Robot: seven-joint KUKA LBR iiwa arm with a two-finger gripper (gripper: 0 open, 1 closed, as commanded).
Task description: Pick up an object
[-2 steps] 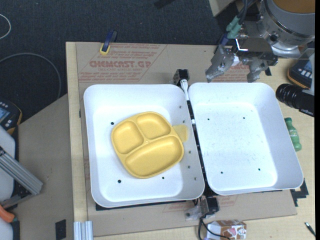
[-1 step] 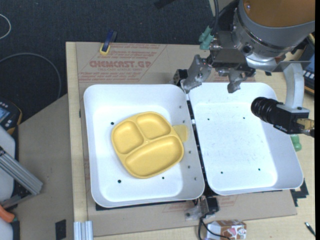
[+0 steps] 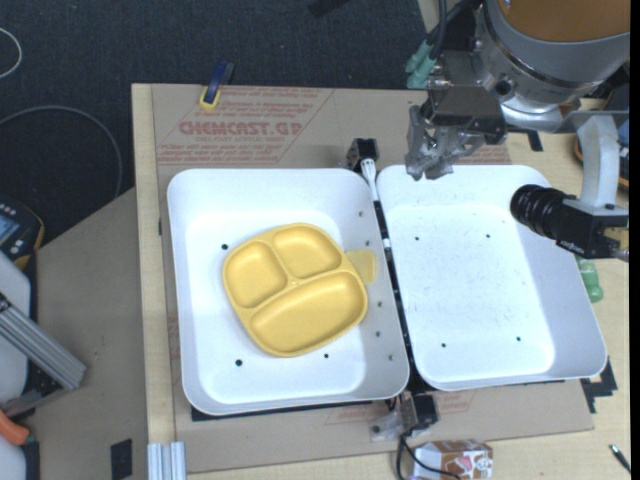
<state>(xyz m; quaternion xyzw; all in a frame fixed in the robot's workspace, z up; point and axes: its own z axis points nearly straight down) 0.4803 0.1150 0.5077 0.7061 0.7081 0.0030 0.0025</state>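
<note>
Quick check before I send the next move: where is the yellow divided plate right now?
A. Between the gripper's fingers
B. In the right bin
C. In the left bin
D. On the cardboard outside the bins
C: the yellow plate lies flat in the left bin, apart from the gripper.

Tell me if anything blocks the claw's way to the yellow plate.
Nothing visible does. The claw hangs over the far left corner of the right bin; the yellow plate lies alone in the left bin. Between them are just the two bins' low adjoining rims.
</note>
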